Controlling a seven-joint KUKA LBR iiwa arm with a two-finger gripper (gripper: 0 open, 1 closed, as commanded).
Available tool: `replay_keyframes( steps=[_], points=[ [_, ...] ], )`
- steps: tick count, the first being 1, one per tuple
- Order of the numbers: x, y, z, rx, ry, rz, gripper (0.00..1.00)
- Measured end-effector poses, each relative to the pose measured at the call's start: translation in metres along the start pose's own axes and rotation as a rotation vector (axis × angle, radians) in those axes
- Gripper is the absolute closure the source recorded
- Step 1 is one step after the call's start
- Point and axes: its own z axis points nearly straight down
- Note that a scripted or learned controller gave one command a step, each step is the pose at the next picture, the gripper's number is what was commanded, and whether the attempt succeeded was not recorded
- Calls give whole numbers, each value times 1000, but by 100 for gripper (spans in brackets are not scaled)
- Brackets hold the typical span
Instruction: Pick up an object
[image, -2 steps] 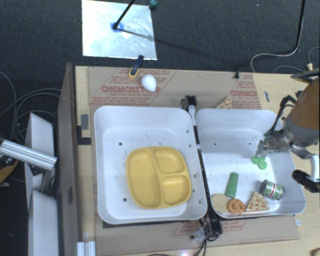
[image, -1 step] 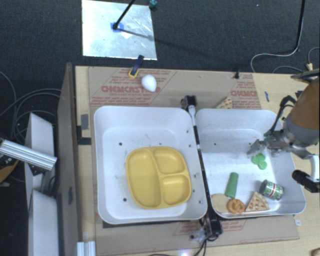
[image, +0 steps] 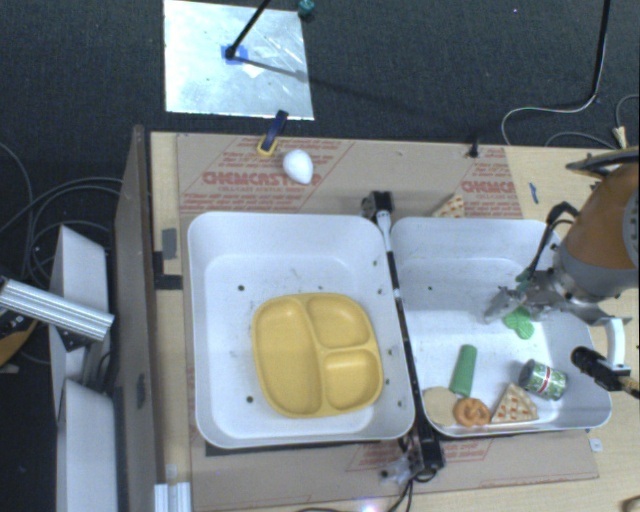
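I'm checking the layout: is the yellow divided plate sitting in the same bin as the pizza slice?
No, the yellow divided plate lies in the left bin, while the pizza slice lies in the right bin.

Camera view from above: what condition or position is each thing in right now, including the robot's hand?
Yellow divided plate: lying flat in the left bin, nothing on it.
Green stick: lying in the right bin.
Small can: on its side.
Pizza slice: flat, near the front wall.
Orange pretzel: flat, beside the pizza slice.
White egg: on the cardboard behind the bins.
Hand: low in the right bin, over a small green piece; grip unclear.
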Motion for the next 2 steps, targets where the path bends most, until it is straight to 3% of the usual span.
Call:
replay_keyframes(
  steps=[1,2],
  points=[
    [0,2,-13,-6,-1,-1,100],
    [105,58,-96,-15,3,-12,100]
  ],
)
